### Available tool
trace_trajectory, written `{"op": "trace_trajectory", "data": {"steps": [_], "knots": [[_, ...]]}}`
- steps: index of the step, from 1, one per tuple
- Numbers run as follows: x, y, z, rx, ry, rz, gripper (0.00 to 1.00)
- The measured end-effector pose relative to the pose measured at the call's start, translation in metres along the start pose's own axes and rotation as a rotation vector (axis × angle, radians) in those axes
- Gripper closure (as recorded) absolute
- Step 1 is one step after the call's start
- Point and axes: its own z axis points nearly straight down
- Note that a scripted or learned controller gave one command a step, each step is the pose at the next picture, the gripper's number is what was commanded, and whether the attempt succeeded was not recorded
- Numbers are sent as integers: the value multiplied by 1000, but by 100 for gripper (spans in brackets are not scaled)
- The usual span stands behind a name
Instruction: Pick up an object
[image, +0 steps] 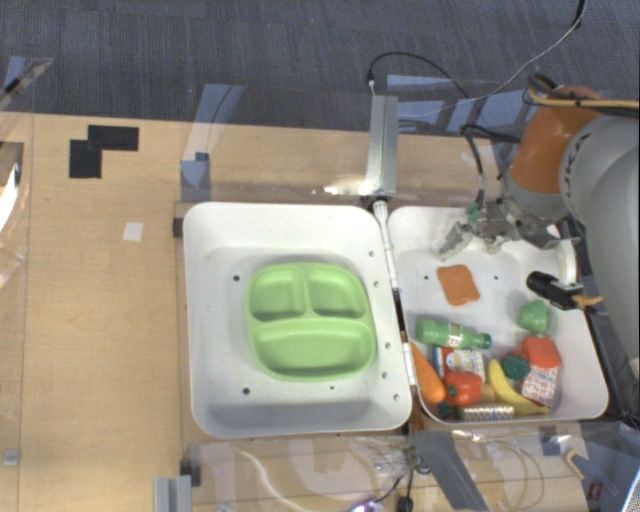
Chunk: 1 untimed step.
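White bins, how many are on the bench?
2. The left white bin holds a green divided plate. The right white bin holds the toy food, piled at its near end.

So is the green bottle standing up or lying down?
Lying down. The green bottle rests on its side in the right bin, cap end pointing toward the green pepper.

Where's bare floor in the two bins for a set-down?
Left bin: a bare ring around the green tray. Right bin: bare at the far-left corner and between the orange slab and green ball. Near edge crowded: bottle, carrot, banana.
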Motion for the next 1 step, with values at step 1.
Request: {"op": "trace_trajectory", "data": {"steps": [1], "knots": [[52, -54, -3, -2, 2, 89, 0]]}}
